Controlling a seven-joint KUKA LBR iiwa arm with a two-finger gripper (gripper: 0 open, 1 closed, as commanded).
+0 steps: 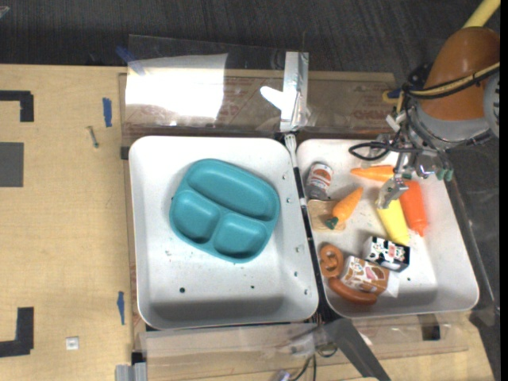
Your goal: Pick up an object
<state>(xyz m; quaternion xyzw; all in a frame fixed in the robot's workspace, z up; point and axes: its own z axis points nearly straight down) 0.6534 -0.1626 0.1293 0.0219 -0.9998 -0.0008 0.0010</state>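
The right bin (pixel 456 288) holds several small objects. A small can (pixel 318 179) stands near its left wall, and a toy carrot (pixel 346 205) lies just right of it. A yellow piece (pixel 393 221) and an orange piece (pixel 414 210) lie side by side further right. Toward the front sit a black-and-white carton (pixel 388 253), a brown pretzel (pixel 329 258) and a printed packet on a brown dish (pixel 364 279). My gripper (pixel 402 177) hangs low over the back right of this bin, just above the yellow and orange pieces. A thin orange object (pixel 373 173) lies at its left side.
The left bin (pixel 159 284) holds a teal divided plate (pixel 225 208). A clear plastic sheet (pixel 206 94) and a shiny upright strip (pixel 294 90) stand behind the bins. Cables (pixel 381 145) trail by the wrist. Bare wooden bench (pixel 55 236) lies to the left.
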